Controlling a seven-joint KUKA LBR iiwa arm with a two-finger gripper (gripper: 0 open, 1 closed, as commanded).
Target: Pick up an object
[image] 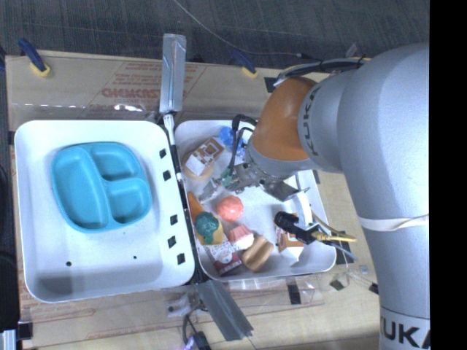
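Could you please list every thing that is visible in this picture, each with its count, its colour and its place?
left shallow white plastic bin: 1, white, left half of the bench
right shallow white plastic bin: 1, white, beside the left one
divided blue plastic tray: 1, light blue, in the left bin
round red-pink ball: 1, red-pink, middle of the right bin
lumpy green toy: 1, green, lower left of the ball
tan bun-shaped toy: 1, tan, near the right bin's front edge
brown-and-white packet: 1, brown and white, upper left of the right bin
blue clamp: 2, blue, bench's far edge
grey arm with orange band: 1, reaching in from the right
gripper: 1, over the right bin
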